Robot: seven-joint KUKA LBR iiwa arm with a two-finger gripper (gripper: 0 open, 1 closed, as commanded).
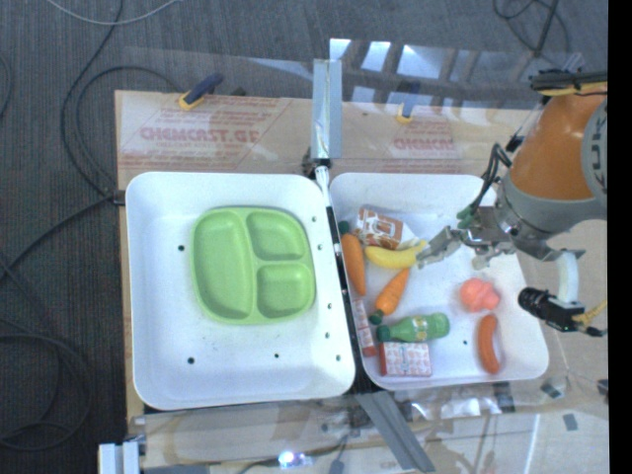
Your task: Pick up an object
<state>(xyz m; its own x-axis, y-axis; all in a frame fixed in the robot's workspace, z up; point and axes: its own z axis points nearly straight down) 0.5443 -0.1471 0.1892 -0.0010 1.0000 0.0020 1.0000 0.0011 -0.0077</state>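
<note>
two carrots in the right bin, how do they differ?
The carrot by the divider lies nearly straight up and down in the picture, along the bin's left wall; the middle carrot lies on a slant, its upper end toward the banana. The carrot by the divider looks longer and thicker than the middle carrot. Both are orange and lie flat in the right bin.

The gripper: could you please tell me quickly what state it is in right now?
Gripper: above the right bin near the banana; open or shut cannot be told.

A green tray [254, 266] lay in a white bin [158, 363]; the banana [393, 257] was yellow, the carrots [354, 262] orange, the bottle [413, 328] green.
</note>
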